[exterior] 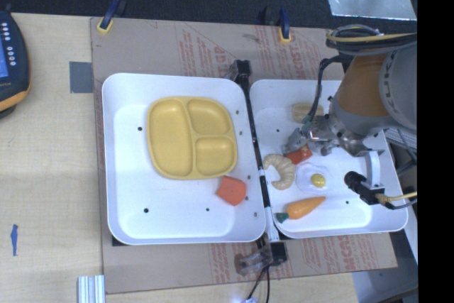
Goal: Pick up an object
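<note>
1. The right bin, a shallow white plastic tray with rounded corners, is serving here as the landmark; it is sitting on a brown cardboard sheet that is lying on the pale wooden bench.
2. The grey arm with its orange band is reaching over this bin's far right part, and the gripper is hanging over the bin's middle, near its left half.
3. The metal fingers are pointing toward a small red object, which is lying at their tips; whether they are clenched on it, or parted, cannot be told from this slant.
4. A curved, pale tan croissant-shaped piece is lying at the bin's left wall, just beside the red object.
5. A flat white fried-egg shape with a glossy yellow yolk is resting near the bin's middle, just right of the croissant.
6. A tapered orange carrot, smooth and slightly shiny, is lying near the bin's near edge, below the egg.
7. A pale, rounded beige item is sitting toward the bin's far side, partly hidden by the arm's cable.
8. Touching the right bin's left wall, the left bin is holding a matte yellow divided plate with three compartments and a blocky orange-red piece.
</note>
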